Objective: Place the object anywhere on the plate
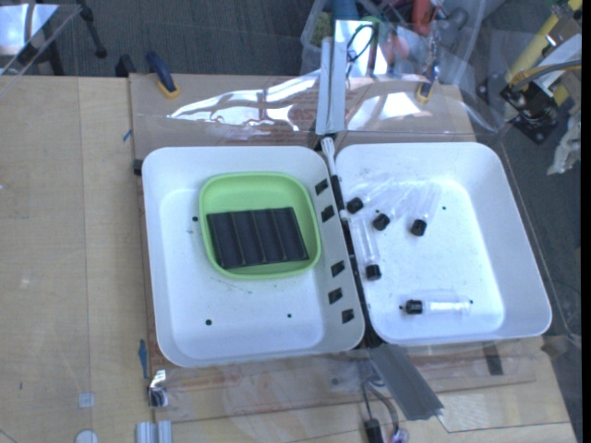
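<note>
Nearest the camera, a strip of grey tape (406, 388) lies on the wooden bench (55, 247), just below where the two bins meet. The left bin (175, 335) holds a green plate (214, 197) with rounded corners, set a little toward its far side. A black ridged block (257, 237) lies flat on the plate, filling most of its floor. The right bin (517, 284) holds several clear vials with black caps. One vial (441, 307) lies alone near the front wall, cap pointing left. A loose cluster of vials (399, 201) lies toward the far left, and another (363, 247) lies along the left wall. Whether the hand is open or closed cannot be told.
</note>
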You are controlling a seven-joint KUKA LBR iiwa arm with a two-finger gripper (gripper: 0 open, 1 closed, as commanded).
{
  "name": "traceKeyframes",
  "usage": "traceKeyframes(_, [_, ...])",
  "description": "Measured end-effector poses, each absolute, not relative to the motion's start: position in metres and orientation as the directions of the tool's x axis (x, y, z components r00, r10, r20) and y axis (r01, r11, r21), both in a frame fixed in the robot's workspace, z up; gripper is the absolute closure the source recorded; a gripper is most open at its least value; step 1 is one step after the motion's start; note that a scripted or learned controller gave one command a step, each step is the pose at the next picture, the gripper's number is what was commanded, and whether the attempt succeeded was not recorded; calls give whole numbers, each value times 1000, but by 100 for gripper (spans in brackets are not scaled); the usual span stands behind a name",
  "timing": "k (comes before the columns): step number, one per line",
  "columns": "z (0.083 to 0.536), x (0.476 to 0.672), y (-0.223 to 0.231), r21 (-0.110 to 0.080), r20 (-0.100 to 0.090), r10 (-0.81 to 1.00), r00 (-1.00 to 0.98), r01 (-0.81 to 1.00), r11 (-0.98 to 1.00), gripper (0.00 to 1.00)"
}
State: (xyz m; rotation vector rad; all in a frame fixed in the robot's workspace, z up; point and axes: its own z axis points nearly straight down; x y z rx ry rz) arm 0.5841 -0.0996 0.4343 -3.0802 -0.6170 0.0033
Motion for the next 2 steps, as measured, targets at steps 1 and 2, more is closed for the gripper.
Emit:
traceKeyframes(1, [434,642,-120,1,-1,289,957,289,-957,0])
traceKeyframes(2, [434,642,-120,0,-1,289,957,289,-957,0])
